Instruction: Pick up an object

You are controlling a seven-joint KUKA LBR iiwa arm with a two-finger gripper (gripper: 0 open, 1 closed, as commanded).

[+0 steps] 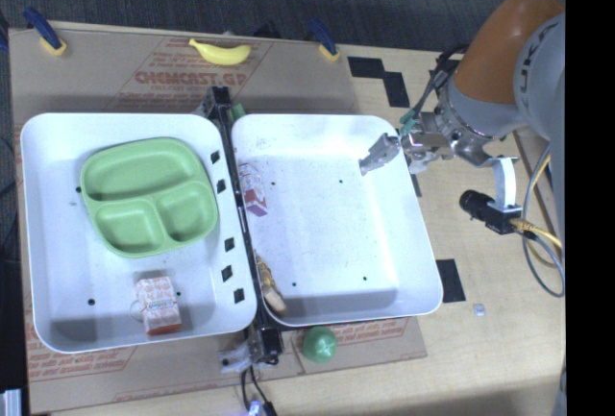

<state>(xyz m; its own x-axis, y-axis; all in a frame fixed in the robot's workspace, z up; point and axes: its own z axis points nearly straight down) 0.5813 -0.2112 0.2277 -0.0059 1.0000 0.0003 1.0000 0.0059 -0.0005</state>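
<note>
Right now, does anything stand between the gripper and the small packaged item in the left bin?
Nothing blocks a descent from above. The gripper hovers at the right bin's far right edge; the small packaged item lies across the clipped divider rims, in the left bin's near part, with the green tray just behind it.

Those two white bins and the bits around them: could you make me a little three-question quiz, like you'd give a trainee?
1. True or false: the green divided plate lies in the left bin.
2. Which thing sits outside both bins, on the cardboard just below them? A) the banana B) the green ball C) the small packet
3. Fill in: the gripper is over the upper right part of the ____ bin.

Key: 1 true. 2 B; the banana lies on the cardboard above the bins, and the packet is inside the left bin. 3 right.
</note>
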